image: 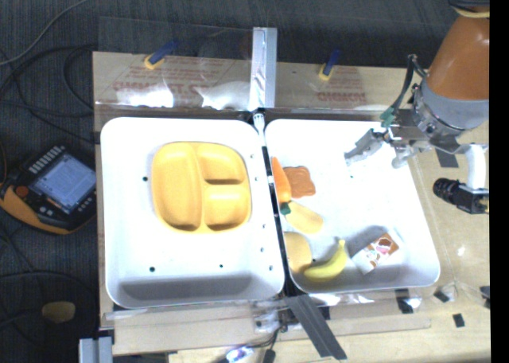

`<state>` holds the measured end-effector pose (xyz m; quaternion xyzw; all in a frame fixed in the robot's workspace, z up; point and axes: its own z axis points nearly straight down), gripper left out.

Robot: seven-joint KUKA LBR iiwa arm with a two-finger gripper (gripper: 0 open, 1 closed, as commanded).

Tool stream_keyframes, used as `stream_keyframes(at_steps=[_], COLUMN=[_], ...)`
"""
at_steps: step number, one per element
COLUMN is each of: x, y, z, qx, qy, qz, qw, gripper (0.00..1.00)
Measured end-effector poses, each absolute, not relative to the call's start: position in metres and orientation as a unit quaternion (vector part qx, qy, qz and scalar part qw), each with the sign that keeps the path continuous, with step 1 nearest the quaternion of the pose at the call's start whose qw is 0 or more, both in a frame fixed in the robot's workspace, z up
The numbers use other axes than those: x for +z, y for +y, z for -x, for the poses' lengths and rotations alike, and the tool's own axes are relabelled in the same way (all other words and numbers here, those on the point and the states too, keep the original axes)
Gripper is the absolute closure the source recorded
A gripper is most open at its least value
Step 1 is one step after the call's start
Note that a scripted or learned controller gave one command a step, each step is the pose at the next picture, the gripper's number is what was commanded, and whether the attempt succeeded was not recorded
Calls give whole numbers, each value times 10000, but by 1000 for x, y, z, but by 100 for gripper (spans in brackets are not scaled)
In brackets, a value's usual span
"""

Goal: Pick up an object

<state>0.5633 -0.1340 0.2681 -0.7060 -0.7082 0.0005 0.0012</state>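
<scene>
From above, the gripper (pixel 374 146) hangs over the right bin (pixel 413 194) with nothing between its jaws, though I cannot tell how wide they stand. The banana (pixel 330 262), carton (pixel 375 250) and orange slab (pixel 298 182) lie untouched below, so the pick is not yet begun.

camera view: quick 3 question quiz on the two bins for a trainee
1. True or false: the yellow divided tray lies in the right bin.
2. Which lies nearest the right bin's front edge? A) orange block B) banana C) tool
3. Fill in: the small carton lies just to the ____ of the banana in the view.

Key: 1 false, it lies in the left bin; 2 B; 3 right.
</scene>
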Motion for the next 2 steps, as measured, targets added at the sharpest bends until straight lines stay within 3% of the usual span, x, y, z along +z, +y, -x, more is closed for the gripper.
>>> stream_keyframes(at_steps=[1, 2], x=[156, 157], y=[-112, -112], z=[-561, -561], qx=[6, 6], qy=[-7241, -7241], qz=[6897, 6897], qw=[14, 16], gripper=[0, 0])
